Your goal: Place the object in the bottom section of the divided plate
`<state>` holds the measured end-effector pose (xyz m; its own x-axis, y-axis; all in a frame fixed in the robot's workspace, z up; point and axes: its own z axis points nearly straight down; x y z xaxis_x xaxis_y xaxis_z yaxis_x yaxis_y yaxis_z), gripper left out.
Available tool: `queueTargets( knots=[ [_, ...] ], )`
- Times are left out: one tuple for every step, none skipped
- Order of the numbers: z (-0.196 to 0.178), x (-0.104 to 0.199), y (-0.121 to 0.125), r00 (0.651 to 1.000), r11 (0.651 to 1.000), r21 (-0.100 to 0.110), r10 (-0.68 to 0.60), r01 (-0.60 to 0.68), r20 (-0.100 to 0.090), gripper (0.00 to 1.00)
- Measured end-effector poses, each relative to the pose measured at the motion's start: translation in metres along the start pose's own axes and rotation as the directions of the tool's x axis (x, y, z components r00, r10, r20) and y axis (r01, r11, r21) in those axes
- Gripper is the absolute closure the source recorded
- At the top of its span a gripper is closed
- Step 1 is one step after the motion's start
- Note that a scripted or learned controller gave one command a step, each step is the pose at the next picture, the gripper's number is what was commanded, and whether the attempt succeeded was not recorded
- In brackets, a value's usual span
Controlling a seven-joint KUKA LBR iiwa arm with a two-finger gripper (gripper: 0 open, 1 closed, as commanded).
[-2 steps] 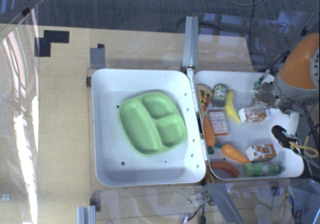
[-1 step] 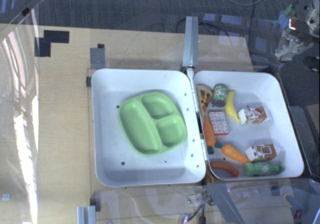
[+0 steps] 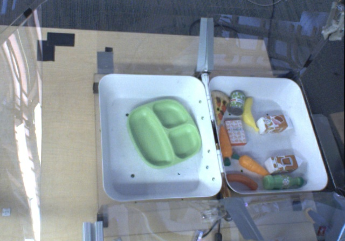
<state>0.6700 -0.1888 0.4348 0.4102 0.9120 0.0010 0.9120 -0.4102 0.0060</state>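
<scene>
- You are at the very start: nothing lies on the plate (image 3: 164,138), so the pick comes first.
- The plate, green with three sections, sits in the middle of the left bin (image 3: 110,180). Its big section lies toward 9 o'clock and its two smaller ones toward 12 and 4 o'clock.
- I take the 4 o'clock one, lowest in the camera view, for the bottom section; that is a judgement, so check it.
- The task names no particular object, so you choose. All the candidates lie in the right bin (image 3: 285,90), well apart from the plate.
- Pincer state: I cannot tell, and I give no place for it.
- Next move, as I judge it: reach into the right bin, take a piece that stands free, lift it over the wall between the bins and set it down at 4 o'clock on the plate.
- The banana (image 3: 249,115) looks easier than the pieces crowded along the bin's 9 o'clock wall.
- Count: two bins, one plate.
- Two cartons: one (image 3: 274,124) at 3 o'clock, one (image 3: 282,164) at 5 o'clock.
- Two carrots: one (image 3: 225,143) by the 9 o'clock wall, one (image 3: 253,165) near 6 o'clock.
- One each: can (image 3: 236,102), banana, pizza slice (image 3: 219,105), pink block (image 3: 235,131), sausage (image 3: 242,181), green bottle (image 3: 282,182).
</scene>
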Motion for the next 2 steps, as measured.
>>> queueTargets(
  knots=[
    [0.09, 0.029, -0.056, 1.0, 1.0, 0.004, -0.016, 0.016, 0.0, 1.0],
    [-0.002, -0.01, -0.006, 1.0, 1.0, 0.0, -0.005, 0.005, 0.0, 1.0]
  ],
)
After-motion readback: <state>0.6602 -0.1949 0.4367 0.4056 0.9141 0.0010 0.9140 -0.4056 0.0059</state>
